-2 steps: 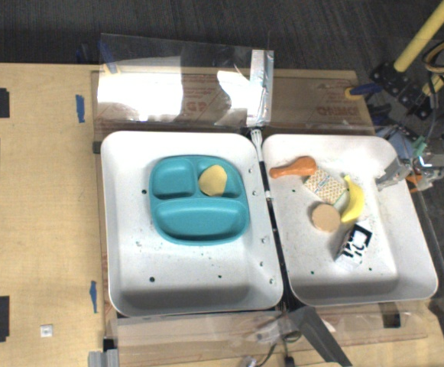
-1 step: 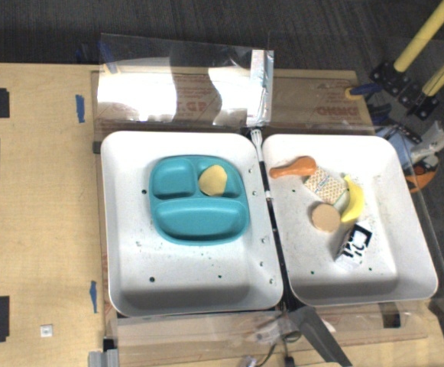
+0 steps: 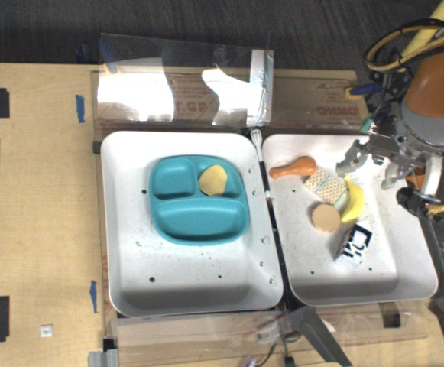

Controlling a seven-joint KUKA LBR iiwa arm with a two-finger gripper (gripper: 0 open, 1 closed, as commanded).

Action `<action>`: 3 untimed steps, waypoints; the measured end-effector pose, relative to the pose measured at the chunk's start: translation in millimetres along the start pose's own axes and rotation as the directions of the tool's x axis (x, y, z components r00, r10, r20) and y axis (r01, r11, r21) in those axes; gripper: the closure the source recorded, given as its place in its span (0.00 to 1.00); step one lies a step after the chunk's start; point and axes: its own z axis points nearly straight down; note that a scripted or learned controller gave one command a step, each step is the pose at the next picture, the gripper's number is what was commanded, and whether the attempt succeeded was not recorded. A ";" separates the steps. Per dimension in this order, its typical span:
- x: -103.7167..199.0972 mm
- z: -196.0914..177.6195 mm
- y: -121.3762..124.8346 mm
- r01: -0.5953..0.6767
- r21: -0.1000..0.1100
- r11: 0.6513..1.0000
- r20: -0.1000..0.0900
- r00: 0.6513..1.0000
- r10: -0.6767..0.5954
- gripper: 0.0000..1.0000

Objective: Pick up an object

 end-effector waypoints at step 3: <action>-48.7 104.9 -31.7 0.027 -0.021 0.999 0.001 1.000 -0.027 1.00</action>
